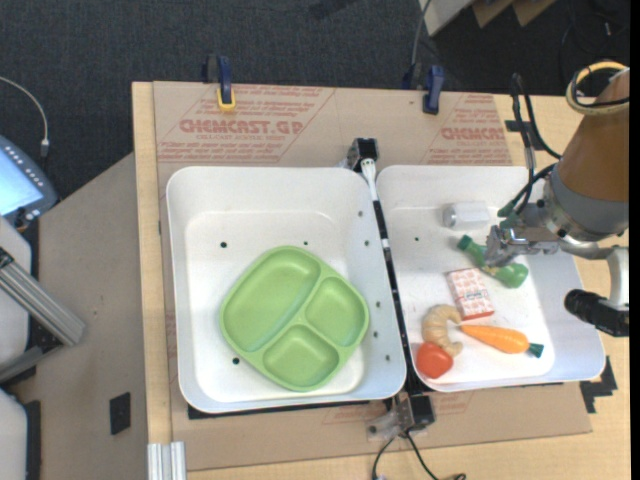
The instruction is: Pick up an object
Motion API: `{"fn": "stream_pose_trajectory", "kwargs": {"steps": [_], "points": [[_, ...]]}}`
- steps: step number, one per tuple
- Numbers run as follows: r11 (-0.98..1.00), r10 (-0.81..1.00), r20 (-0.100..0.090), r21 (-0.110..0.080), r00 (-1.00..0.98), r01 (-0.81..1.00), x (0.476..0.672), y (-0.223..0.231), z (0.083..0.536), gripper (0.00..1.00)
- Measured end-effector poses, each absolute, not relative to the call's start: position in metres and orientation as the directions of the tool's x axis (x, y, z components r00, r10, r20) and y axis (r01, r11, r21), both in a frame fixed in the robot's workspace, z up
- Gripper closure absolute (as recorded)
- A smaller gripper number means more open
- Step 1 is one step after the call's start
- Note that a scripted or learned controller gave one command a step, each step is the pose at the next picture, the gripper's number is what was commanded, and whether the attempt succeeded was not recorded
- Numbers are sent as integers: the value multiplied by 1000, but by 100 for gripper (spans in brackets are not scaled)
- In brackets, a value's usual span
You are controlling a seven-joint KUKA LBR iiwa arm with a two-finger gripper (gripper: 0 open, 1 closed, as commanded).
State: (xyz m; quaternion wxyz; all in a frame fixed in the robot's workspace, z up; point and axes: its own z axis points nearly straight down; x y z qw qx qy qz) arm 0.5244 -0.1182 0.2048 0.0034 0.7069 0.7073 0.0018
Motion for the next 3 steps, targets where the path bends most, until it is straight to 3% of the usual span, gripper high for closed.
{"fn": "stream_pose_trajectory", "kwargs": {"steps": [1,2,3], "points": [[0,1000,-1,3,0,1000,525,-118,214,100],[6,1000,1,2,-6,1000,538,-67,208,100],[8,1000,3,-1,-8,1000,536,-3,211,100]]}}
